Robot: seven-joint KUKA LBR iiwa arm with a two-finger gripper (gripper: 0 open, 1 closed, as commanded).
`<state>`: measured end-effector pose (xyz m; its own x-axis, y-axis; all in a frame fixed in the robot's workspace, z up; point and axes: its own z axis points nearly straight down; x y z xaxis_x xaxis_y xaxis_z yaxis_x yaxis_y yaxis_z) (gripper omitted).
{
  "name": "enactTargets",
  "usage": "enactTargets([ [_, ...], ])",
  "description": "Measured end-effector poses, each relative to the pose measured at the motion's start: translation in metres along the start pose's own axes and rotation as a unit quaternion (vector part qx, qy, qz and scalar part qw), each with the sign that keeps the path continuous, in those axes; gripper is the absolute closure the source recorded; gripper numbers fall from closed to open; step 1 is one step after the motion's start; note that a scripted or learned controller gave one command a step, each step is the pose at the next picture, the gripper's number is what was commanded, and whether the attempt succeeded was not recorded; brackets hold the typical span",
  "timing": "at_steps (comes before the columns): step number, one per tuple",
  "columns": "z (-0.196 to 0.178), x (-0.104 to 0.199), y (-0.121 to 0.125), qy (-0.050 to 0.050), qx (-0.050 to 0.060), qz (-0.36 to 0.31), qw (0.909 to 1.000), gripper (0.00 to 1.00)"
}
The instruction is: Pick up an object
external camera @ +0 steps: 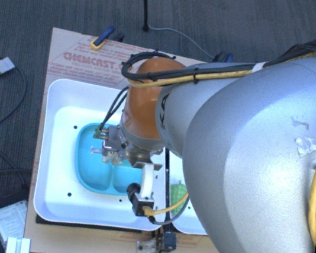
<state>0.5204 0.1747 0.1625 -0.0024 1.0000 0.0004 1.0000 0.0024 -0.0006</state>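
white bin (60, 136), blue dish (94, 169) central

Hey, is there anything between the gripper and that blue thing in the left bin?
Nothing visible. The gripper sits directly over the blue object in the left bin, with no other item showing between them. The wrist covers part of the blue object, so contact cannot be judged.
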Motion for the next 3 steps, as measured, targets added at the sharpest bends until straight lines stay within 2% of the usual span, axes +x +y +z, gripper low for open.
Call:
enactTargets([
  [1, -0.068, 0.059, -0.015, 0.000, 0.000, 0.000, 1.0000, 1.00],
  [2, -0.066, 0.057, -0.037, -0.001, 0.001, 0.001, 1.0000, 1.00],
  [3, -0.076, 0.058, -0.037, -0.001, 0.001, 0.001, 1.0000, 1.00],
])
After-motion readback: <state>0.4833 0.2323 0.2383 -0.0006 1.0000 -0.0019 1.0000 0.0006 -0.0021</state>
